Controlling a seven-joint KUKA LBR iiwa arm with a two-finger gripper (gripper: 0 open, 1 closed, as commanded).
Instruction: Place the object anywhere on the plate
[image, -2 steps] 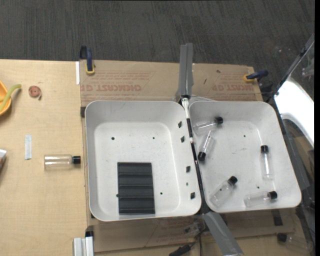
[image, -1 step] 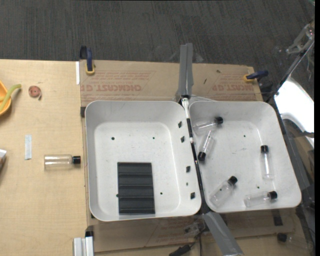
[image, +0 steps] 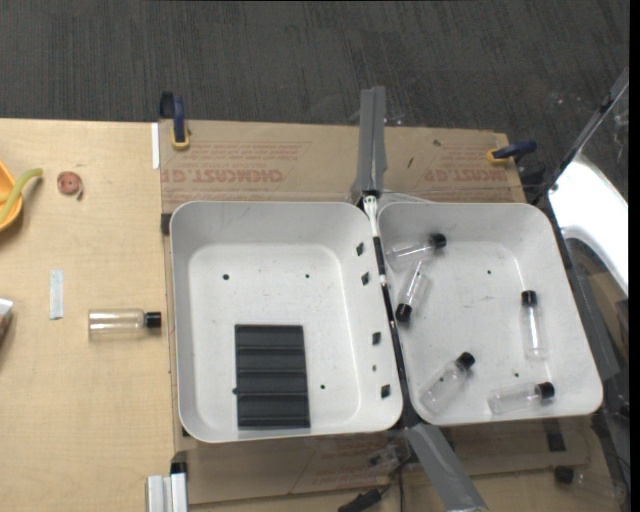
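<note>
Seen from my remote station: two shallow white bins sit edge to edge on a sheet of brown printed cardboard (image: 330, 165), which lies on a pale wooden bench (image: 80, 400); the left bin (image: 185, 300) has smooth, rounded plastic walls and a speckled floor, and on that floor, toward the near side, lies the plate (image: 270, 377), a dark rectangular slab with ribs running across it; nothing rests on it. The right bin (image: 560, 290) holds five vials, each a clear slim cylinder with a black cap, all lying on their sides: one (image: 418, 248) near the far left corner, a second (image: 410, 293) just below it by the dividing wall, a third (image: 532, 325) along the right side, a fourth (image: 447, 380) and a fifth (image: 520, 397) near the front wall. A sixth vial (image: 122, 321) lies on the bare bench left of the bins, well apart from the plate; farther left are a small pale strip (image: 56, 294), a pink disc (image: 68, 183) and a yellow-orange object (image: 12, 200) cut off by the frame edge. Blue-and-yellow clamps (image: 175, 120) pin the cardboard's far corners; dark grey carpet (image: 300, 50) lies beyond. Whether the gripper is spread or pressed together, I cannot tell.
</note>
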